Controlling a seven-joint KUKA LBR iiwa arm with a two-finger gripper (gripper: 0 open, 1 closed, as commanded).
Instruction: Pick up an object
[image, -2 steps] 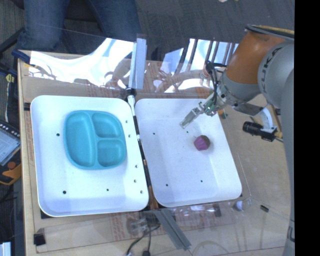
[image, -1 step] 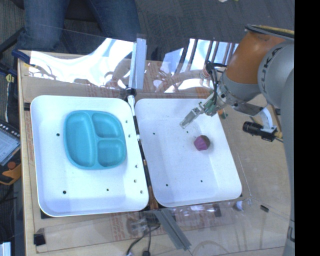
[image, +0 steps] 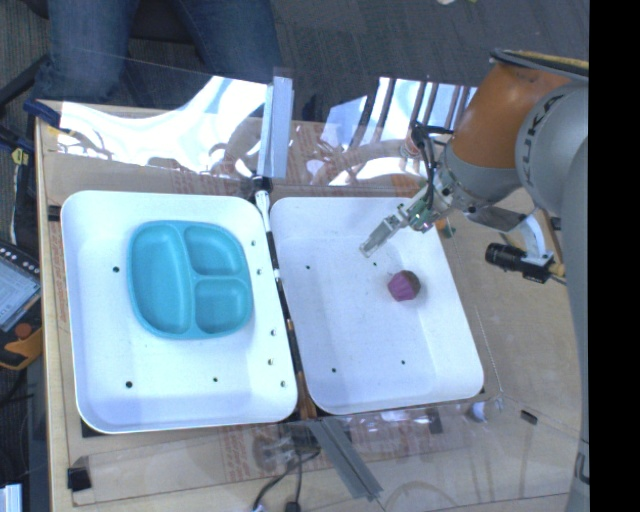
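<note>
A small purple, roundish object (image: 404, 286) lies in the right white bin (image: 340, 380), right of its middle. My gripper (image: 372, 243) hangs over the far part of that bin, up and to the left of the purple object and apart from it. It points down to the left, and nothing shows at its tip. The grey arm with its orange band (image: 500, 120) comes in from the upper right.
A turquoise three-compartment tray (image: 190, 277) lies in the left white bin (image: 100, 390). A ridge (image: 278, 300) divides the two bins. Shiny foil-like sheeting (image: 200, 120) lies behind both bins.
</note>
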